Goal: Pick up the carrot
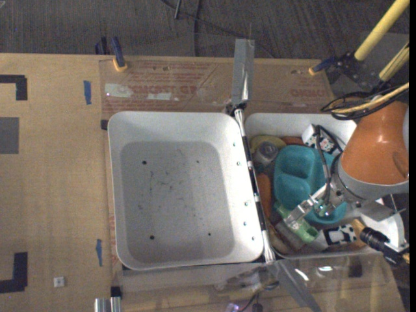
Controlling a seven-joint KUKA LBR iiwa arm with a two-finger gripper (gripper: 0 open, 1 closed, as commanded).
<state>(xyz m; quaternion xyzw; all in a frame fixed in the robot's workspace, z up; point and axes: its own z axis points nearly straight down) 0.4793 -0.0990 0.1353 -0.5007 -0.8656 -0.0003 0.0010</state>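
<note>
Carrot (263,190) is seen lying along the right bin's (296,123) left wall beside a teal tray (296,174). Tool (305,214) state cannot be told; no writing is readable.

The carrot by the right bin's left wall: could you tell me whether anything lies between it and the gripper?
Yes. The teal container sits between the carrot and the gripper, which is low over the clutter at the front of the right bin. A green item lies there too.
</note>
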